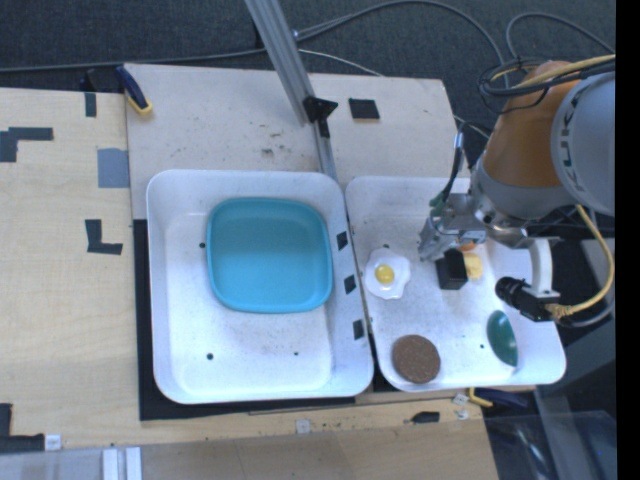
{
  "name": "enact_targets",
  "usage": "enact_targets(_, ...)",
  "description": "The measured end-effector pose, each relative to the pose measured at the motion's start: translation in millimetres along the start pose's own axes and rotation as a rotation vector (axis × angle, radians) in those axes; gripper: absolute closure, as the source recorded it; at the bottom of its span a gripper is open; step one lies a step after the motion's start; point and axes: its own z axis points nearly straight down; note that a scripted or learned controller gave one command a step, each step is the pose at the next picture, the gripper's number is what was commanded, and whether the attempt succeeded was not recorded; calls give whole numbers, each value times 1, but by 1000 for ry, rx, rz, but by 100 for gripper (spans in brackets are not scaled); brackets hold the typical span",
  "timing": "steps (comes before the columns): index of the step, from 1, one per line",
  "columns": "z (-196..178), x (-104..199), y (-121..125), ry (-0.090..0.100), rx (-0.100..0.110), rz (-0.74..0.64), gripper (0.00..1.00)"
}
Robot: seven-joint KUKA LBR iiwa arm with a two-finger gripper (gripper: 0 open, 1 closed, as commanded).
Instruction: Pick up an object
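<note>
A brown cookie (pixel 415 358) lies at the near edge of the right bin (pixel 400 203), with a fried egg (pixel 386 275) just behind it and a green piece (pixel 502 337) to its right. The end effector (pixel 451 266) hangs low over the bin beside the egg; its grip cannot be made out. A blue plate (pixel 269 254) sits in the left bin (pixel 170 298).

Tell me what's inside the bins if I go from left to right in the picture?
Blue plate → fried egg → brown cookie → gripper → green thing.
</note>
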Motion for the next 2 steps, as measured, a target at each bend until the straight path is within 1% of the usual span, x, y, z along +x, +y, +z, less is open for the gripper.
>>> enact_targets(1,2,55,24,0,0,-1,100)
enact_targets(2,-11,113,40,0,-1,0,100)
